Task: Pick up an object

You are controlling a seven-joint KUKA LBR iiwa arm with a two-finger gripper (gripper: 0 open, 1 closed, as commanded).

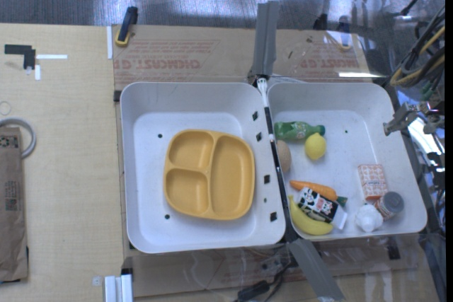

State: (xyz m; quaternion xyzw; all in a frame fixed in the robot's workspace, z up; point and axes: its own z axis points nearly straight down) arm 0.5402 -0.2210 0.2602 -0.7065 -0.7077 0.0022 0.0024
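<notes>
While my gripper's state I cannot tell, a yellow divided plate [209, 173] sits in the left bin [131, 152], a lemon [315, 146] in the right bin [382, 113].

divided tray [210, 173] in left bin [134, 152], lemon [316, 146] in right bin [382, 109]

My arm [427, 129] came in at scene's right edge, largely cut off there. Grey metal end, my gripper [399, 123], hung at right, mid-depth between near and far, tip pointed left. Wrist blurred, pose hard to read. My cables [422, 46] looped toward far right.
</notes>
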